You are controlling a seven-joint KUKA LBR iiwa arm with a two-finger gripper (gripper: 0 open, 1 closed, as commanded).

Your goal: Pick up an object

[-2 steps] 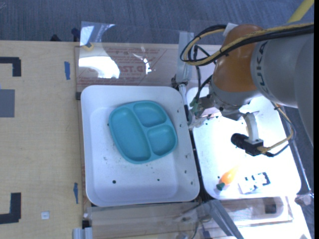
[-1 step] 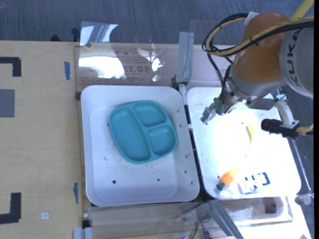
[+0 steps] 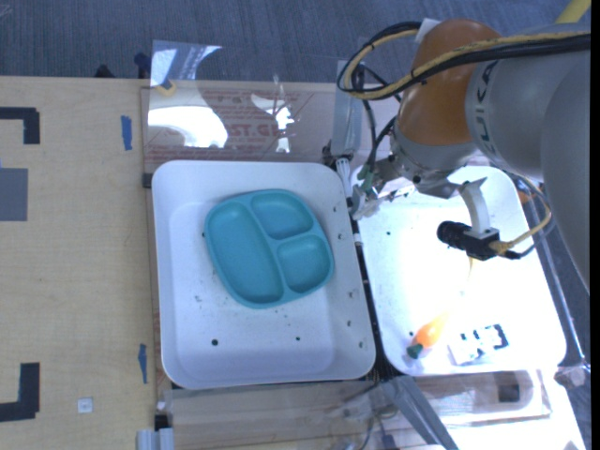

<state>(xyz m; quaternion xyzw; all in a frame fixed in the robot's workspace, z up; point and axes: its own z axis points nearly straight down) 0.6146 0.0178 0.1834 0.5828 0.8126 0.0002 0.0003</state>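
Jaws point(image 3: 367, 195) sit low at the upper-left corner of the right bin point(image 3: 534, 340), close to the wall it shares with the left bin point(image 3: 178, 345), and whether they are spread or pressed together cannot be told under the grey arm point(image 3: 525, 92) and its orange band point(image 3: 450, 64). Well apart from them, near the right bin's front edge, a small orange carrot-like toy point(image 3: 427, 334) lies with its long axis on a diagonal, its green end pointing down-left and its orange end up-right, with a small white card with blue marks point(image 3: 480, 341) just beside it. Over in the left bin a teal three-compartment plate point(image 3: 269, 247) lies flat near the middle, tilted on a diagonal, all on the tabletop point(image 3: 75, 251).
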